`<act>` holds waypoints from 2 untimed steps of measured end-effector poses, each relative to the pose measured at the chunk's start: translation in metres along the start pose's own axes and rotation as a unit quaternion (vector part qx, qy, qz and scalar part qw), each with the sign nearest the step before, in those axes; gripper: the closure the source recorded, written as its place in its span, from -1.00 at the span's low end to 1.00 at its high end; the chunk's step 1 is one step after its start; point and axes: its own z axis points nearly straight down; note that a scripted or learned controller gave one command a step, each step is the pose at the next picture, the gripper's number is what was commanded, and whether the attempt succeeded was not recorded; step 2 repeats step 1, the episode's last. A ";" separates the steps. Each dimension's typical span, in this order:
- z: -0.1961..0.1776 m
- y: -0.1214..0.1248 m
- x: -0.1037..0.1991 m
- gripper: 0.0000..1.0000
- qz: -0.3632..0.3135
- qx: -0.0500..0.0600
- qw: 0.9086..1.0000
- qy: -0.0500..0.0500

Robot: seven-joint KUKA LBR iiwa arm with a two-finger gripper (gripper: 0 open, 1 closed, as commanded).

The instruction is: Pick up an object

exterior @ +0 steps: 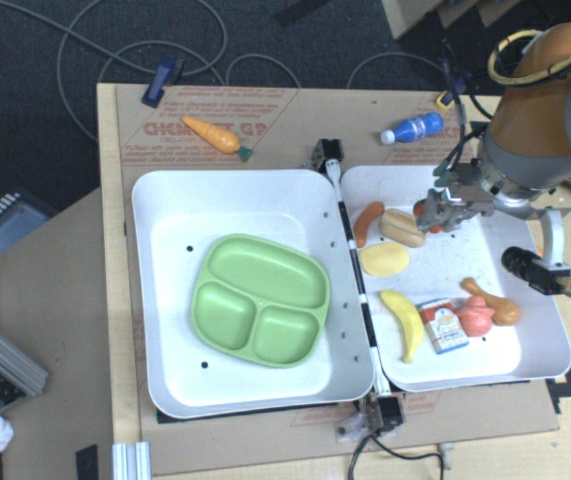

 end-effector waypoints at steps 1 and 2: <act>-0.010 -0.001 0.064 1.00 0.000 0.000 1.000 0.000; -0.010 -0.001 0.064 1.00 0.000 0.000 1.000 0.000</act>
